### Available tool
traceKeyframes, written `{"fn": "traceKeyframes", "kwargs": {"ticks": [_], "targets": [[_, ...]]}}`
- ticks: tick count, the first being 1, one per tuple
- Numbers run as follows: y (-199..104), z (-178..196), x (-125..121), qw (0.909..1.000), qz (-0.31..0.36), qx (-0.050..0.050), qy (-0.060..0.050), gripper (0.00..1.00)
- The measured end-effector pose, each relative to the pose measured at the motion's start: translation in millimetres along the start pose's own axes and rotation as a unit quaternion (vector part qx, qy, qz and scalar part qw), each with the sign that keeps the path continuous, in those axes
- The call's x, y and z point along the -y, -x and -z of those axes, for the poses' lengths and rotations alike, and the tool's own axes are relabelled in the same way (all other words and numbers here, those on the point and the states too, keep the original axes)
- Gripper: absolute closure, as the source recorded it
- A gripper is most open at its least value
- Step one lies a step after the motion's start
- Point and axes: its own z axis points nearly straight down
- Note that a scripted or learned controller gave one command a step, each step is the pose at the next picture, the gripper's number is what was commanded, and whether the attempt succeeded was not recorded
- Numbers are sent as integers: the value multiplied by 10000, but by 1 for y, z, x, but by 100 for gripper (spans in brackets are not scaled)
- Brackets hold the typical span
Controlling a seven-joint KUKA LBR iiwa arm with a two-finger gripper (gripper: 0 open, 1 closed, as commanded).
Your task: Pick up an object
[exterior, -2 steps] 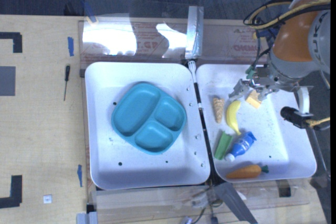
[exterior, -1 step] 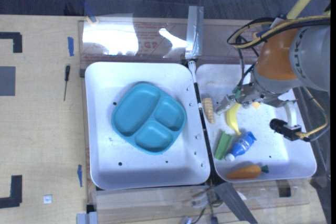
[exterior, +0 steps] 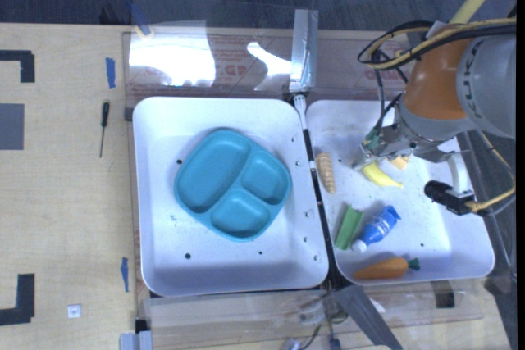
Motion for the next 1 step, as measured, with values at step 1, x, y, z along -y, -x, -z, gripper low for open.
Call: {"fn": "traceKeyframes", "kwargs": {"ticks": [1], "targets": [[-61,89,-12,9994,-349,-20,-18,100]]}}
